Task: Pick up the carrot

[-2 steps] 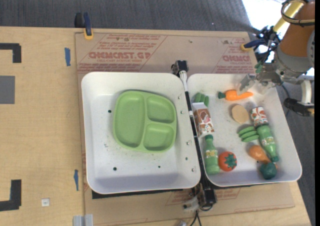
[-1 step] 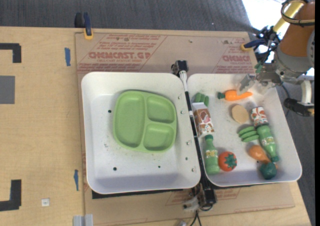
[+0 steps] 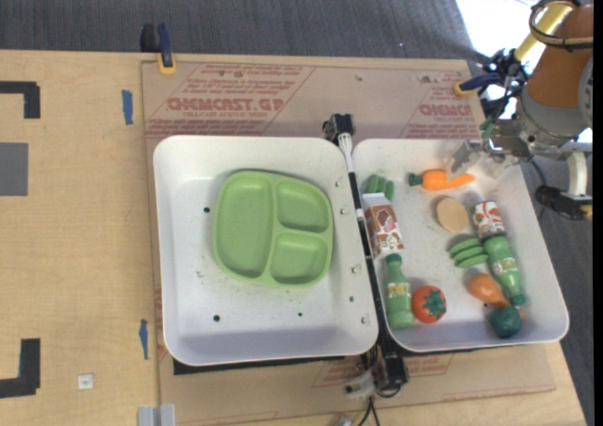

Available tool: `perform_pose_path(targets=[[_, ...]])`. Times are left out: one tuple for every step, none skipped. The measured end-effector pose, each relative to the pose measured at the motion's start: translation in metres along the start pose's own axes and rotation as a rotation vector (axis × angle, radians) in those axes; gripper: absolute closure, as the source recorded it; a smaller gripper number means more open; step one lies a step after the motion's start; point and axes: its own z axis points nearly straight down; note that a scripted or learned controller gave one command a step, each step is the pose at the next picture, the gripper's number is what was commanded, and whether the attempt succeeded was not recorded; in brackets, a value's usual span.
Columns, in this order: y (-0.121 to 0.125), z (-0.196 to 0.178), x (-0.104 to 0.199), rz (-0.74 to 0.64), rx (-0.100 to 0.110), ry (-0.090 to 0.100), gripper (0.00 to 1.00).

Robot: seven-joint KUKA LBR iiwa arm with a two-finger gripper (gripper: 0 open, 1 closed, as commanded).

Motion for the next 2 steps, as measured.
perform_pose_path(targets=[[0.0002,0.0002,0.0010,0.015,-0.002,-0.001,0.00],[0.0005,0.0004,0.0030,0.005,-0.004,-0.001,0.00]])
